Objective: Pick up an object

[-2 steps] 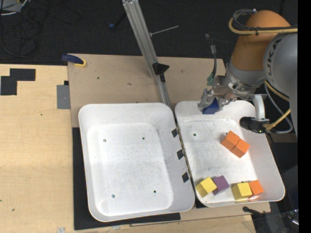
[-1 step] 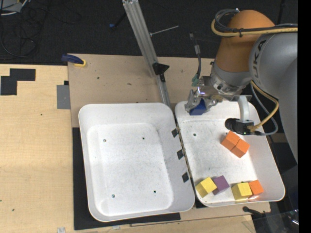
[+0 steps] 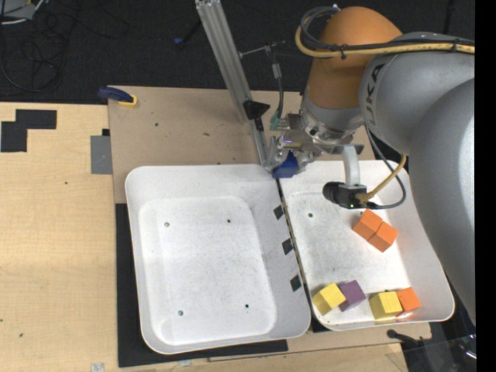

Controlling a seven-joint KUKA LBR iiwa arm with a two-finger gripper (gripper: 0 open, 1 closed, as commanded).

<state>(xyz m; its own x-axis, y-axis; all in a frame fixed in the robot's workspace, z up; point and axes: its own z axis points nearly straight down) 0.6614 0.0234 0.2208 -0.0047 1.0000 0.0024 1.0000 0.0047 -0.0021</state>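
Note:
My gripper (image 3: 287, 158) hangs over the back left corner of the right bin (image 3: 325, 242), close to the divide between the two bins. A small blue block (image 3: 285, 165) sits pinched between its fingers, lifted off the bin floor. In the right bin lie an orange block (image 3: 375, 229) at mid right, and along the front a yellow block (image 3: 328, 297), a purple block (image 3: 353, 292), a second yellow block (image 3: 385, 304) and a small orange block (image 3: 408, 299).
The left bin (image 3: 155, 208) lies beside the right one. A slanted aluminium post (image 3: 229, 60) rises just left of the gripper. The grey arm (image 3: 426, 107) covers the upper right. A blue and yellow clamp (image 3: 116, 95) sits at the bench's back left.

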